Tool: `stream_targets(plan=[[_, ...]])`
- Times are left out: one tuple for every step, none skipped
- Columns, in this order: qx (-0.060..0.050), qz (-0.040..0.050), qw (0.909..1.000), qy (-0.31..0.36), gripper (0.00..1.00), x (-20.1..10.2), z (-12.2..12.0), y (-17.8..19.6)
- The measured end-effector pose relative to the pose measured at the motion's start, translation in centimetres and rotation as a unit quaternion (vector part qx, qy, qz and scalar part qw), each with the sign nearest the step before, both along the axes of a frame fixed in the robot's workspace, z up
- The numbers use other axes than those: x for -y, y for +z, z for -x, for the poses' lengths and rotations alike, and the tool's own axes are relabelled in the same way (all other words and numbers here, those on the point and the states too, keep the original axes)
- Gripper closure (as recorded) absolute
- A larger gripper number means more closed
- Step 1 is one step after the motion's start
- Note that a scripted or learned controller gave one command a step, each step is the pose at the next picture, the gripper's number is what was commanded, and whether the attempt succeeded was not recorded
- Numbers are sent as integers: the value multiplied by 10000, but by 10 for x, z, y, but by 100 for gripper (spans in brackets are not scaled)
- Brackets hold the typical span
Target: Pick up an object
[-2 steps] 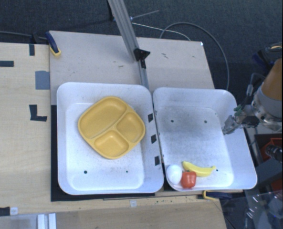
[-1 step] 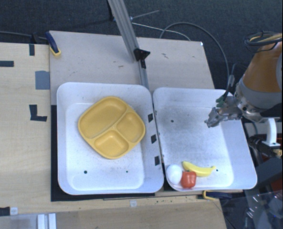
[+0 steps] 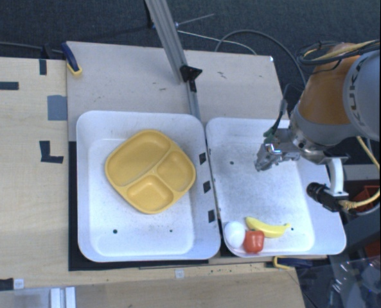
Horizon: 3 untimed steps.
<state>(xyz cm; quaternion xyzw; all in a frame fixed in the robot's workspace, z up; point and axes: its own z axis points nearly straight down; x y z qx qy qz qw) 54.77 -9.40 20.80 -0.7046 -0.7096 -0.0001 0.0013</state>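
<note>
Hovering over the right bin (image 3: 225,140), the hand (image 3: 265,161), finger state indiscernible, has the banana (image 3: 267,227) on its near side, long axis left-right.

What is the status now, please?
Pincer over right white bin, nothing visibly gripped. Yellow toy banana, red pepper-like toy and white egg-like ball clustered at near edge. Path to them clear.

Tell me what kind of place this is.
Probably a robotics lab bench set up for pick-and-place trials. Two white bins sit side by side, holding toy food like a banana and a yellow tray, with the arm's gripper over the right bin.
</note>
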Motion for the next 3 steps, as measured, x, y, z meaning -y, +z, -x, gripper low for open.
stream_targets(plan=[[-4, 2, 10000, 1, 100, -53, -9, -7], [1, 1, 10000, 2, 100, -104, -12, 3], [6, 2, 10000, -1, 100, -149, -35, 3]])
